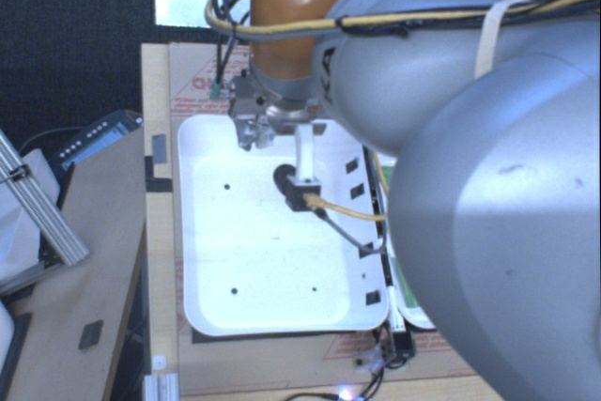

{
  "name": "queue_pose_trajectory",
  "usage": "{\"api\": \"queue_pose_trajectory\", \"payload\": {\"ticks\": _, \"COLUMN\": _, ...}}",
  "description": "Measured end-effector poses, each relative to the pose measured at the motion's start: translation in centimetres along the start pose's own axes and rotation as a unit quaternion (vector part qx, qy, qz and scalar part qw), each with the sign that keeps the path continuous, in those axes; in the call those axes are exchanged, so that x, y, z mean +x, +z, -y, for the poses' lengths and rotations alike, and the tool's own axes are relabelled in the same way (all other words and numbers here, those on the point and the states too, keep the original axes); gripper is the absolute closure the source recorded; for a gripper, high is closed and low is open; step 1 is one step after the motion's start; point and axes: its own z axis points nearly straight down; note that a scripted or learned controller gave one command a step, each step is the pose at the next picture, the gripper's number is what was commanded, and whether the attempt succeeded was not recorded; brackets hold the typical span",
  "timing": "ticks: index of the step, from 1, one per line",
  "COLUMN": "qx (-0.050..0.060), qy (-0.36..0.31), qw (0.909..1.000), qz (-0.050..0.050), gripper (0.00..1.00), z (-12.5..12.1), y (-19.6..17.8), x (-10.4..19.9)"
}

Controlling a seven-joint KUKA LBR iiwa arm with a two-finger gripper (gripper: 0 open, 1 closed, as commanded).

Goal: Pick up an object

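Found the gripper (248, 134) low at the far edge of the left bin (254, 277); could not tell how far open, or holding what. Could not place the object either, with the right bin (413, 319) mostly behind the arm (488, 202), so judged nothing of weight, softness or grasping point.

arm (470, 202) frm R over white bin (244, 282) | pincer (251, 140) nr bin's far rim

A white bin (244, 249) sits on cardboard (192, 61), with an aluminium rail (42, 211) and a dark handset (94, 138) off to the view's left.
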Motion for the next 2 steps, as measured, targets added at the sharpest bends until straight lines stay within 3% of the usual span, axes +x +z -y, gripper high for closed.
{"api": "queue_pose_trajectory", "payload": {"ticks": 1, "qx": 0.012, "qy": 0.002, "qw": 0.9999, "qz": 0.003, "gripper": 1.0, "z": 3.0, "y": 11.0, "x": 0.4}}
{"api": "queue_pose_trajectory", "payload": {"ticks": 2, "qx": 0.006, "qy": 0.003, "qw": 1.0, "qz": 0.001, "gripper": 1.0, "z": 6.1, "y": 4.3, "x": -3.0}}
